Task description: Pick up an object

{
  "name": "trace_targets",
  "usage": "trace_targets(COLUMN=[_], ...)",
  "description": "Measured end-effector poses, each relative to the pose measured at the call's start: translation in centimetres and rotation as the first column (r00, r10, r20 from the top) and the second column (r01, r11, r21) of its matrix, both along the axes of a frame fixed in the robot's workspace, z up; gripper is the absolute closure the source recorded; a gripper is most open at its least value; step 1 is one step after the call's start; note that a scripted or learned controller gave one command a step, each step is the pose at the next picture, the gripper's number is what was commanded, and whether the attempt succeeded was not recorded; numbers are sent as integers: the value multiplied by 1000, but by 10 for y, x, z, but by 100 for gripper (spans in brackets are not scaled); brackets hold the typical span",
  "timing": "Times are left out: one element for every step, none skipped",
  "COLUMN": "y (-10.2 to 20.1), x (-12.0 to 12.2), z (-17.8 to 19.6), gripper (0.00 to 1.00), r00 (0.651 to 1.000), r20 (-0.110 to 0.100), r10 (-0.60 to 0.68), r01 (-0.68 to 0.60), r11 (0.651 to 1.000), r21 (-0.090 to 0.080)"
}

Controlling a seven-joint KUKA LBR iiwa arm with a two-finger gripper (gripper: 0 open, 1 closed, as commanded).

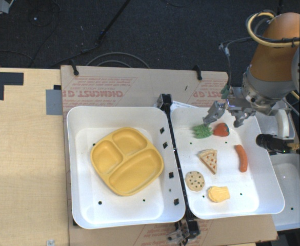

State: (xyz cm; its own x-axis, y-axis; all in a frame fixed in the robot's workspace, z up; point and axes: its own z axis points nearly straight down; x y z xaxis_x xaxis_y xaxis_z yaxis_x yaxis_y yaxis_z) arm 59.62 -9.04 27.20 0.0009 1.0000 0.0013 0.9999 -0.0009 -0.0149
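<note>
Hovering jaws (225, 118) | strawberry (220, 130) just below | near bin wall (216, 105)

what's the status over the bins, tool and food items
Tool open, empty, above the toy strawberry in right bin. Pizza slice, cookie, sausage lying loose nearby. Nothing blocking the strawberry.

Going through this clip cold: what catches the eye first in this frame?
The yellow divided plate lies alone in the left bin. The right bin holds small toy foods: a strawberry with a green leafy piece beside it, a pizza slice, a sausage, a cookie and a yellow piece. The gripper hangs over the strawberry at that bin's far end, jaws spread.
</note>
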Motion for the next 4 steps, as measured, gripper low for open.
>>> trace_targets(y=[0, 2, -2, -1], x=[2, -7, -17, -15], z=[7, -41, -98, -162], gripper=[0, 0, 0, 0], r00=[1000, 1000, 1000, 1000], r20=[11, 7, 6, 6], r10=[2, 1, 0, 0], r01=[-2, -1, 0, 0], r11=[1000, 1000, 1000, 1000], r21=[-1, 0, 0, 0])
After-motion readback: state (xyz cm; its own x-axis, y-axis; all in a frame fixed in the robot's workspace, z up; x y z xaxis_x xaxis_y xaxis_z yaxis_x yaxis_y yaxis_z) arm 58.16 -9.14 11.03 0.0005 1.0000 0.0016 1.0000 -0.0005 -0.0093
